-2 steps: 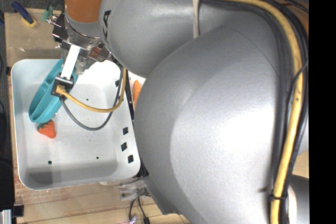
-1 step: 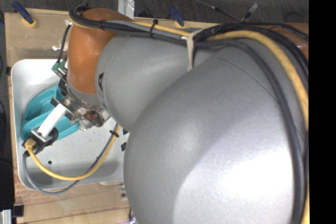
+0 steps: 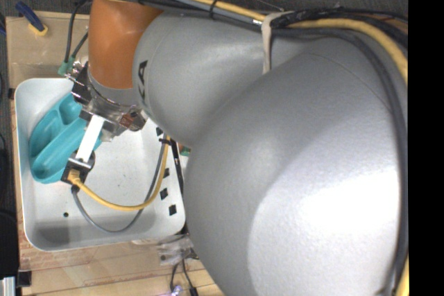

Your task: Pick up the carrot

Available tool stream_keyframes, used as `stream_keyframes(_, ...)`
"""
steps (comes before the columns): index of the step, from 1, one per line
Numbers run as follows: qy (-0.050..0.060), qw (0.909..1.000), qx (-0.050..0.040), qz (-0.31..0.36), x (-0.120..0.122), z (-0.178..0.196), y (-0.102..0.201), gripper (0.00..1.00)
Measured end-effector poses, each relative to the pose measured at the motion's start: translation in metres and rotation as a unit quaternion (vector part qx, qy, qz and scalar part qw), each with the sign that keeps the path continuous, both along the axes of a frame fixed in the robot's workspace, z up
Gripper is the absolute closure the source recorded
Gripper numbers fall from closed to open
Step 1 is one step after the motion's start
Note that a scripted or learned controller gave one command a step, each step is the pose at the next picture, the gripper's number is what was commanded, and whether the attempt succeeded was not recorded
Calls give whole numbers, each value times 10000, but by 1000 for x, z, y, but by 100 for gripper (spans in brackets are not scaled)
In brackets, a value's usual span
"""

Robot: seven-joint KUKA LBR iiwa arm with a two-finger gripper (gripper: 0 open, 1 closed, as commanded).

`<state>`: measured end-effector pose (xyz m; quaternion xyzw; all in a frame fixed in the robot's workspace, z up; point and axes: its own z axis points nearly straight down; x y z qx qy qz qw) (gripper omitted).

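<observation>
Beside the claw (image 3: 83, 99), a turquoise plastic piece (image 3: 50, 142) lies in the white bin (image 3: 41, 232). You cannot tell whether the claw is apart or together, and the carrot looks ungrasped.

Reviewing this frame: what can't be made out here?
- Where the carrot lies: camera view, the grey arm covers most of the bench.
- Second bin: under the arm.
- Visible bin: its right part is covered by the arm.
- Teal object: partly behind the wrist; kind unclear.

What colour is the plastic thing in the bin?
The plastic thing is turquoise, clearest in the camera view.
</observation>
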<state>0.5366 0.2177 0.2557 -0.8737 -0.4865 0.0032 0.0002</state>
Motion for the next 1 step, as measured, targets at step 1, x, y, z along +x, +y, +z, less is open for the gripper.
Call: stream_keyframes(1,17,9906,4,1367,-51,-14,0,100)
